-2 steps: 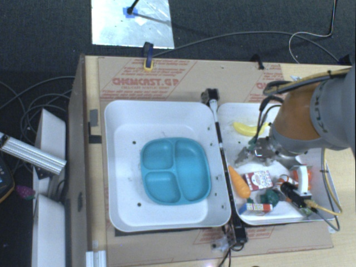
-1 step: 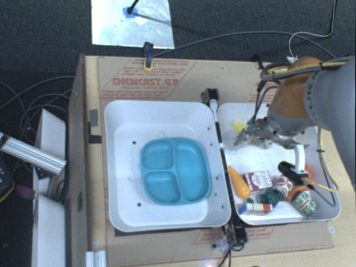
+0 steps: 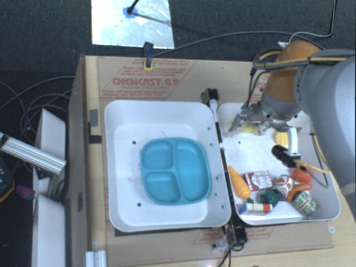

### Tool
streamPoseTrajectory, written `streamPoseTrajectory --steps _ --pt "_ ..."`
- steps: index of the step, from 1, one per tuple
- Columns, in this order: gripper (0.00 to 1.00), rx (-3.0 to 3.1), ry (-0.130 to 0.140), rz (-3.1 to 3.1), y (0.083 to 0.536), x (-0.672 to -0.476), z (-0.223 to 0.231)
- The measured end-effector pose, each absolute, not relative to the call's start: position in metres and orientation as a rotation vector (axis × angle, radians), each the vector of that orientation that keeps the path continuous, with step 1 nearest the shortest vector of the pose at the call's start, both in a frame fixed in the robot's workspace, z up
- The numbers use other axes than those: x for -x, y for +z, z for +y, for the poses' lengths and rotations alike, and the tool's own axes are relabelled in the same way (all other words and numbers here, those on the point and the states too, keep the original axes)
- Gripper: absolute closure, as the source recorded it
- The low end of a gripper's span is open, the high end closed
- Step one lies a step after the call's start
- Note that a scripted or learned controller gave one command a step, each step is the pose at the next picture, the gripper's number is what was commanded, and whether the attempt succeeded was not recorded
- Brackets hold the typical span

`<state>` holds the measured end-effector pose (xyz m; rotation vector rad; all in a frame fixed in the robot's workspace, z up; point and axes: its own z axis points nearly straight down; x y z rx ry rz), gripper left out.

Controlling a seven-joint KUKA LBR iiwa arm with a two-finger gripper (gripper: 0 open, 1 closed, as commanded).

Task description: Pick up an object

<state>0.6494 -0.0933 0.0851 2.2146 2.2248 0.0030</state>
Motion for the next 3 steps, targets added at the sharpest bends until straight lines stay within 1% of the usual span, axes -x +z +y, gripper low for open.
streamPoseTrajectory --steps 1,2,3 --pt "0.00 -2.215 0.003 2.226 0.085 -0.657 -0.087" --pt "0.00 -2.220 0.001 2.222 0.127 -0.553 -0.090" --pt "0.00 -2.213 0.005 2.221 0.233 -0.599 -0.129"
